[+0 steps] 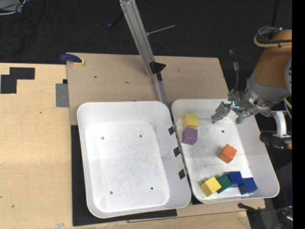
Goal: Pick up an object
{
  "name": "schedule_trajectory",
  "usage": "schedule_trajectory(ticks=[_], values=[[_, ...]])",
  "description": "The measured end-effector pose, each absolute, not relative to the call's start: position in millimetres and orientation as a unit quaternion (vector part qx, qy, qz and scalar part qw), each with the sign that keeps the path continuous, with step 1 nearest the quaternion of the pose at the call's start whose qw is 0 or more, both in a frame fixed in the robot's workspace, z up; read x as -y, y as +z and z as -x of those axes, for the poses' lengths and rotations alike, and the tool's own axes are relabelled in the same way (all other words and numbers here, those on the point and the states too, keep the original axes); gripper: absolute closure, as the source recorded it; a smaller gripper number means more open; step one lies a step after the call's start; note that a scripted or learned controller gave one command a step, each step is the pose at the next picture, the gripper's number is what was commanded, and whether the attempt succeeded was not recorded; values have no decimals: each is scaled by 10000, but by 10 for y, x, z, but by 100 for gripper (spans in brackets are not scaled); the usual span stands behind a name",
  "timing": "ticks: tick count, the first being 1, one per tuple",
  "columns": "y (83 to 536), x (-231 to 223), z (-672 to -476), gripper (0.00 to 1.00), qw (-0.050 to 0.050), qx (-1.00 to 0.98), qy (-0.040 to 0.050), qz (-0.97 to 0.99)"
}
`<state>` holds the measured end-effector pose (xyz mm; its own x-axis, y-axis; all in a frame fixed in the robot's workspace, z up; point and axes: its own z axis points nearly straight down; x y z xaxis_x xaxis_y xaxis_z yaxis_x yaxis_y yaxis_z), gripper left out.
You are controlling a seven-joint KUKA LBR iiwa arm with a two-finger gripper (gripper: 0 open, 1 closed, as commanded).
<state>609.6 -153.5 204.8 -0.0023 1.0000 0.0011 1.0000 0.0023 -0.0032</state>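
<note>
2 white bins sit side by side on the surface [119, 80]. The left bin [126, 156] has a bare white floor with a few small dark dots. The right bin [259, 175] has 6 blocks in it. A yellow block [191, 120] sits near the top left corner, and a purple block [189, 135] touches it just below. An orange block [227, 153] lies alone near the middle. At the bottom (close to the front wall) a second yellow block [210, 185], a green block [224, 182] and a blue block [241, 182] sit bunched together. The arm [270, 75] reaches in from the right. Its hand [229, 114] hangs over the top part of the right bin, with its 2 fingers spread apart and nothing between them. The hand is well apart from every block.
</note>
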Motion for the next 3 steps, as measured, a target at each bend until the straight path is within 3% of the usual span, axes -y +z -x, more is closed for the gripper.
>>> schedule_trajectory(ticks=[2,3], values=[[965,1430,-6026,0,31,7069,22,7073],[1090,1443,-6033,100,22,7049,11,7093]])
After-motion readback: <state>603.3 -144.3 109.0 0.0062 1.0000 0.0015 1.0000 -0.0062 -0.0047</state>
